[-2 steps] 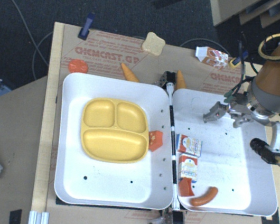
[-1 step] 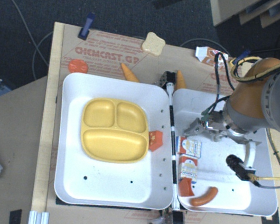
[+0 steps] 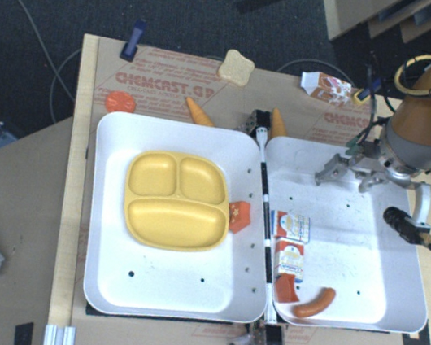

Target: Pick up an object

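— Although the task is worded loosely, which thing is likely meant to be taken?

— Any of the loose items in the right bin [image 3: 389,310] could be meant. A carton [image 3: 293,227] printed in red and white is laid flat near the divider, a second small carton [image 3: 291,259] is lain just below it, and a sausage [image 3: 314,302] is curled at the near wall, with a red piece [image 3: 284,287] touching its left end. They are crowded along the bin's left side, so open floor is left toward the arm.

— And where is the gripper kept?

— The gripper [image 3: 350,172] is seen at the far edge of the right bin, well apart from those items. Its fingers [image 3: 329,173] are spread wide, and nothing is caught between them. It is judged that the spread is kept so that a thing may be straddled on descent.

— What is held in the left bin [image 3: 99,271]?

— A yellow divided plate [image 3: 177,202] is set near its middle, and a small orange-red block [image 3: 239,216] is lodged just beside the plate's right rim, close to the divider.

— What is asked of the next move?

— A reach toward the near left of the right bin would probably be needed. Since the cartons are lain flat, a grip across their narrow width is thought harder than one on the rounded sausage.
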{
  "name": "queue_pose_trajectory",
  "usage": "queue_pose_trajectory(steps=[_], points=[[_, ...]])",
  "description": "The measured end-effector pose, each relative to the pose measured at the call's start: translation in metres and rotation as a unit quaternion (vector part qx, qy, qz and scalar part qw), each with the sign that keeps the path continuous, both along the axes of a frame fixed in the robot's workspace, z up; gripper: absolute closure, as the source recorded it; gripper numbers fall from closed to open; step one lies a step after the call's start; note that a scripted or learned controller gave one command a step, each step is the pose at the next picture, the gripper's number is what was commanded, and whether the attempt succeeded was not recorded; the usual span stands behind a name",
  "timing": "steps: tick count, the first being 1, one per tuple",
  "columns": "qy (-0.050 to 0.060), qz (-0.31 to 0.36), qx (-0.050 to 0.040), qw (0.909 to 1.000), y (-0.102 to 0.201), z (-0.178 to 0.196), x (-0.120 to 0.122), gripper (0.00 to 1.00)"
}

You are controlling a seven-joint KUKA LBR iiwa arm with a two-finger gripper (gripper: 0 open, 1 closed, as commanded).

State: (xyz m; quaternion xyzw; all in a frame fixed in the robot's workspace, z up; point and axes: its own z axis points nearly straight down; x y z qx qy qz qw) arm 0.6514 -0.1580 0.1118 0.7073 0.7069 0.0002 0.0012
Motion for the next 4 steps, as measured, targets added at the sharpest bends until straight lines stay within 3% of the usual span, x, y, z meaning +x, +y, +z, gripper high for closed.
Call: queue_pose_trajectory(steps=[1,2,3,4], points=[[0.002,0.000,0.0011,1.0000,0.039,-0.028,-0.077,0.00],[0.000,0.000,-0.0002,1.0000,-0.039,-0.027,0.008,0.00],[0.001,0.000,0.0008,1.0000,-0.009,-0.005,-0.082,0.00],[0.002,-0.001,0.0007,1.0000,-0.015,-0.028,-0.173,0.00]])
